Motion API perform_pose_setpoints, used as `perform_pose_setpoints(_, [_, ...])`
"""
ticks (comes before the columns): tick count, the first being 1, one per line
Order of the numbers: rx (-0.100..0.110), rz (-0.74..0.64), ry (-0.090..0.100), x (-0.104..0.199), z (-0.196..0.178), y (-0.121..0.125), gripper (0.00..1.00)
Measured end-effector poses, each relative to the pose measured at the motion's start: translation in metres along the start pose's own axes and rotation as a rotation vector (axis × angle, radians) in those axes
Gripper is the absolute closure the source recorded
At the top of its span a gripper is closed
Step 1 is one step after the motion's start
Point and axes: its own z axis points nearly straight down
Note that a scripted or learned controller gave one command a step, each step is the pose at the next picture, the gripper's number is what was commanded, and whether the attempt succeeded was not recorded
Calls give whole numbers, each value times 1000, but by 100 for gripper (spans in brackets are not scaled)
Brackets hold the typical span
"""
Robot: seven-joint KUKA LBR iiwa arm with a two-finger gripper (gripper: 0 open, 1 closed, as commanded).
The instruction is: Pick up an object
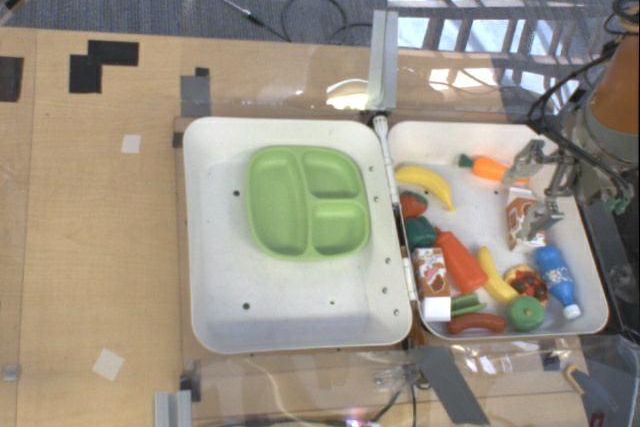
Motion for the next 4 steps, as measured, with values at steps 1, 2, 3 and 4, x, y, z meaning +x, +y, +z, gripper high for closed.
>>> perform_pose_setpoints(1, [7,-351,-20,-2,97,22,0])
perform_pose_setpoints(2, [5,-295,-11,14,117,58,0])
perform_pose_setpoints(3, [27,-133,-17,37,116,62,0])
perform_pose_setpoints(4, [3,-76,-11,39,117,45,0])
